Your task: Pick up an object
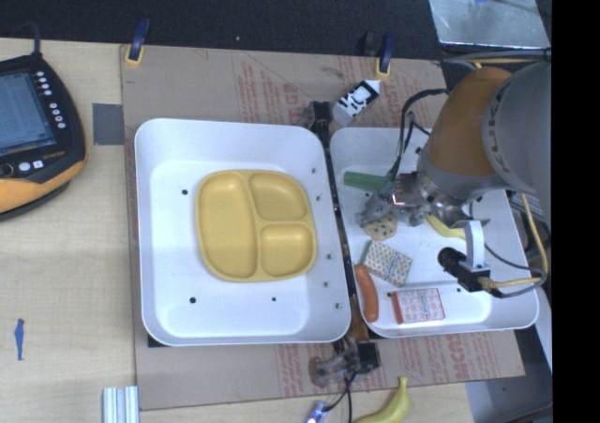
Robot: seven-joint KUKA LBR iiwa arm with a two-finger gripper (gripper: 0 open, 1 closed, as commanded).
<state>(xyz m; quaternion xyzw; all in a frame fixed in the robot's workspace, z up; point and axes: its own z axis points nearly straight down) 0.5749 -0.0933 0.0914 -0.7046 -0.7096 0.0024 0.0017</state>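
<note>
My gripper [398, 198] hangs low in the right bin [525, 313], near its left side. Just below it and to the left lies a tan block with dark holes [379, 220], touching or nearly touching the gripper. A green piece [360, 180] lies just left of the gripper. A yellow banana-like piece [446, 225] pokes out from under the wrist on the right. Closer to the front lie a checkered packet [387, 263], an orange sausage [367, 293] and a red-and-white card [417, 304]. Nothing is visibly held.
The left bin [159, 309] holds a yellow divided plate [255, 224]. Outside the bins, a black-and-white object [357, 99] lies behind them, a banana [395, 402] lies on the front of the bench, and a teach pendant [33, 140] sits far left.
</note>
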